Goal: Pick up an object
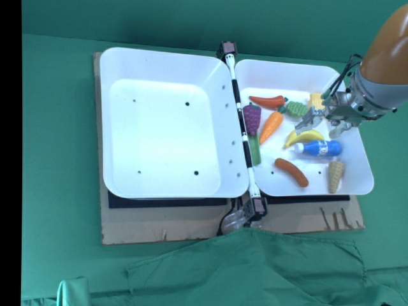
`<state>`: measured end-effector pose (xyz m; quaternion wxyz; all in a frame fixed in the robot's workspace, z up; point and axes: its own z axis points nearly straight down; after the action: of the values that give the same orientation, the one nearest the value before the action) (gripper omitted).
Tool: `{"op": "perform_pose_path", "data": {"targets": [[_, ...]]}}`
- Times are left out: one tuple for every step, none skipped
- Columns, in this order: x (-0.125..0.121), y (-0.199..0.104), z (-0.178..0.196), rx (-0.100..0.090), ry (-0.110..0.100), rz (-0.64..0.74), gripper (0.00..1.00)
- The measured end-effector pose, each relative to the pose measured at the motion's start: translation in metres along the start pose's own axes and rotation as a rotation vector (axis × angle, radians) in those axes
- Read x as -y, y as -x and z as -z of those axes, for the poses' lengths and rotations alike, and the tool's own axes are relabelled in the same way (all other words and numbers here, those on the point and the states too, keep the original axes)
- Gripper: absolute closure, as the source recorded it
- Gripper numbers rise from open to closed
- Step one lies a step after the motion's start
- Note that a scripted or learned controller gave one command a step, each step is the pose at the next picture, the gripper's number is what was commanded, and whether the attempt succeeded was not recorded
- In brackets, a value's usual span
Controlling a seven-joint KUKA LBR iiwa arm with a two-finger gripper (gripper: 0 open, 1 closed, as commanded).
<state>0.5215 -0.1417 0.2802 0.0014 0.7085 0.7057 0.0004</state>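
Camera view, looking down at a slant: two shallow white bins side by side on a cardboard sheet [159, 228] over green cloth [57, 139]. Left bin [127, 65] bare white inside. Right bin [357, 183] crowded with toy food: red chili [268, 100] toward the far edge, green piece [296, 109] and corn [316, 100] beside it, purple grapes [251, 118] and a green cucumber [254, 150] along the dividing wall, carrot [270, 126] mid-bin, banana [304, 137] touching the blue bottle [318, 148], sausage [291, 172] and ice cream cone [335, 175] near the front edge. Gripper [326, 121] hung over the right side of that bin, just above banana and bottle, fingers spread apart, nothing between them. Open room only in the left bin. Rumpled green fabric [255, 266] across the near bench edge.
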Motion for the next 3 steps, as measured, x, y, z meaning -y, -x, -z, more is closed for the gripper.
{"op": "perform_pose_path", "data": {"targets": [[0.000, 0.000, 0.000, 0.000, 0.000, 0.000, 0.00], [-0.007, -0.001, -0.057, -0.001, -0.002, 0.000, 0.00], [-0.012, -0.003, -0.065, 0.000, 0.016, 0.005, 0.00]]}}
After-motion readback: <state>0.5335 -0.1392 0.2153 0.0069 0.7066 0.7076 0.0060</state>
